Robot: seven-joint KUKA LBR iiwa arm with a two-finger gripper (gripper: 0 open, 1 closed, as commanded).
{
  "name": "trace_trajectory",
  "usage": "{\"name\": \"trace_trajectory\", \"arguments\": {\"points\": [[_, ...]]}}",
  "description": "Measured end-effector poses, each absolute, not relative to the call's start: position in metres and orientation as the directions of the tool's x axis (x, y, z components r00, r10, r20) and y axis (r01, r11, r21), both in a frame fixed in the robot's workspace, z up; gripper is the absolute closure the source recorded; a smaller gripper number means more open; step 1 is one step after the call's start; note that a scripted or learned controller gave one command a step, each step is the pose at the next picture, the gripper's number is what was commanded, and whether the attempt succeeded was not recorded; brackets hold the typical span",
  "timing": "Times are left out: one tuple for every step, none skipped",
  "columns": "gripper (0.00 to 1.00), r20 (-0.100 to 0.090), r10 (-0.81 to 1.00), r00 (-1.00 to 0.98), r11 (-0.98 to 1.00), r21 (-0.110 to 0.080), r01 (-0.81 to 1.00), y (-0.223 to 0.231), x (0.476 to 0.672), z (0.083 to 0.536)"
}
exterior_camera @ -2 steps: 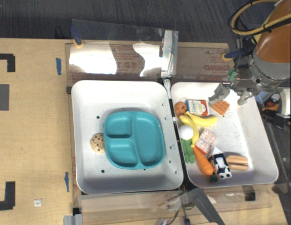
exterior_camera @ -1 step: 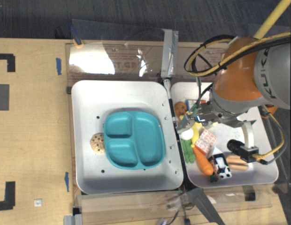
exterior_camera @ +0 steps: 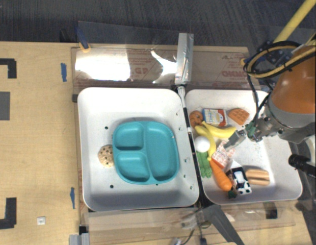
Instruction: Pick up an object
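A: Where was the pincer [exterior_camera: 230, 143]?

B: Low in the right bin [exterior_camera: 285, 152], tips just above a red-and-white packet [exterior_camera: 222, 157], beside the banana [exterior_camera: 215, 132]. Whether its tips were spread, I couldn't tell.

A: And around the banana?

B: A white ball [exterior_camera: 202, 145] touching it, a carrot [exterior_camera: 220, 175] below, a hot dog [exterior_camera: 257, 176] farther right.

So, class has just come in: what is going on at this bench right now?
A grey robot arm with an orange band reaches in from the right over the right white bin, which holds a heap of toy food: a yellow banana, an orange carrot, a hot dog. Its gripper hangs low above the heap, by a red and white packet. The left white bin holds a teal divided plate and a cookie.
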State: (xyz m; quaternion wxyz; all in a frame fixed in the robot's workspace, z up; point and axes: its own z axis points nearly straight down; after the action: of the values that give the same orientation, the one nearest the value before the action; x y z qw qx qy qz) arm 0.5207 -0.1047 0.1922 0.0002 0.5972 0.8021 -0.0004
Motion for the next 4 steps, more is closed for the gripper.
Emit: {"name": "trace_trajectory", "arguments": {"points": [[0.0, -0.004, 0.989, -0.148, 0.148, 0.011, 0.989, -0.098, 0.601, 0.089], [1.0, -0.004, 0.989, -0.147, 0.147, 0.011, 0.989, -0.098, 0.601, 0.099], [0.0, -0.004, 0.989, -0.147, 0.147, 0.011, 0.989, -0.098, 0.601, 0.099], [0.0, 0.016, 0.996, -0.084, 0.085, -0.052, 0.995, -0.107, 0.642, 0.086]]}}
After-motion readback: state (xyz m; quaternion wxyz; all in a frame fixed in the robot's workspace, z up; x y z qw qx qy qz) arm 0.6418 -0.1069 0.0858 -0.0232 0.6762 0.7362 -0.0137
